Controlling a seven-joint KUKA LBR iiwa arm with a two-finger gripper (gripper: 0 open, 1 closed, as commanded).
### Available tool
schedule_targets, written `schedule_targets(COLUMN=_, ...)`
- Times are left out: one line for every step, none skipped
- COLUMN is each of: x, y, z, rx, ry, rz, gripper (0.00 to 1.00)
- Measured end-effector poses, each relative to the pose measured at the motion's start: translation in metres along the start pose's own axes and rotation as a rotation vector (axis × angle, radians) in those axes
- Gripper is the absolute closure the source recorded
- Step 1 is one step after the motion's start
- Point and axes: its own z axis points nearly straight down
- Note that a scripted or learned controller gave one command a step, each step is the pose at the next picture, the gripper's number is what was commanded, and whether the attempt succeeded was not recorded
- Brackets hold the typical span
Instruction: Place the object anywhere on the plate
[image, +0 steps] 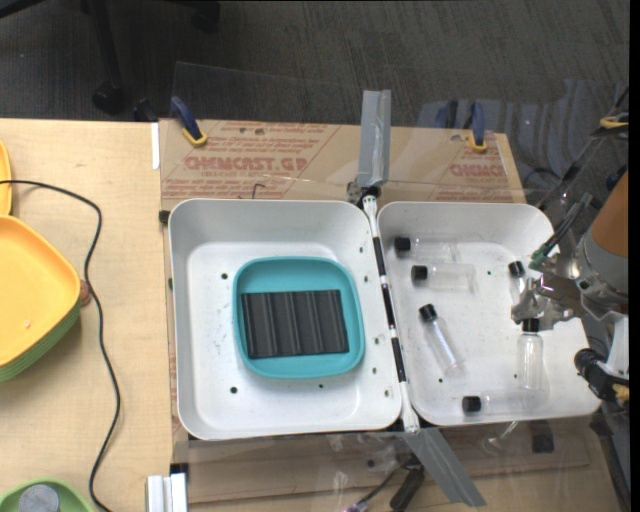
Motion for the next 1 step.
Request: schedule_targets(x=0.0000, y=0.0000, z=0.0000, rx=0.000, ry=0.000, rz=0.000, gripper=0.00)
